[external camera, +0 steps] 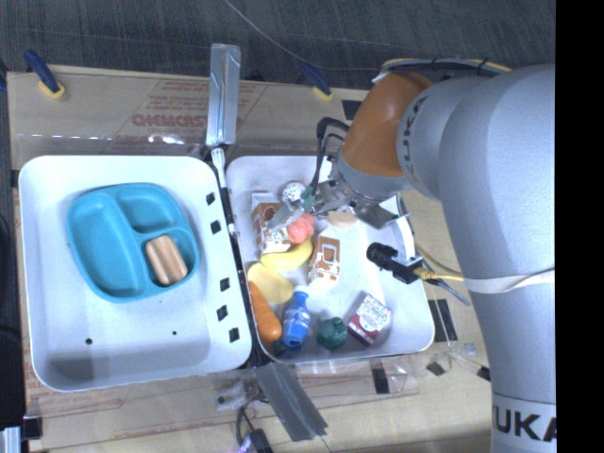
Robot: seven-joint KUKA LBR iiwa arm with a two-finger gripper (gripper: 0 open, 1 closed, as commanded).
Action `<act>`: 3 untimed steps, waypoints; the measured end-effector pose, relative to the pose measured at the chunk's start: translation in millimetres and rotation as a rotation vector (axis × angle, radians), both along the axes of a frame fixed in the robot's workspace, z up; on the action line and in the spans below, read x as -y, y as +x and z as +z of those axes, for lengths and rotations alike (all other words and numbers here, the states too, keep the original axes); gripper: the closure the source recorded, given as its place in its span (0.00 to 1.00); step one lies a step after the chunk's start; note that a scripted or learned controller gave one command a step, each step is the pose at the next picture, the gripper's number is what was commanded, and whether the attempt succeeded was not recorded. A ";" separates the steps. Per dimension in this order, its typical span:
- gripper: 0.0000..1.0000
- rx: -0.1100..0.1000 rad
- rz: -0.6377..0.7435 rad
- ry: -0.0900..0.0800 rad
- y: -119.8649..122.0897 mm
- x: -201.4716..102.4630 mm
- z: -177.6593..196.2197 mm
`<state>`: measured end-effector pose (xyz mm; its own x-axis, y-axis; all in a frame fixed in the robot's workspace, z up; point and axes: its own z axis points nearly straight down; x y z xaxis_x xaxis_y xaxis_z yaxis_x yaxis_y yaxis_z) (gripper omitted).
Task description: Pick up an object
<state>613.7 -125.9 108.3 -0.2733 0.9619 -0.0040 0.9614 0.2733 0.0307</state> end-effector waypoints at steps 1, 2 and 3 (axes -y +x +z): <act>0.00 -0.007 0.043 -0.003 17.6 8.2 -0.9; 0.00 0.005 0.191 -0.012 0.7 13.7 0.3; 1.00 0.005 0.197 -0.009 2.6 11.6 14.6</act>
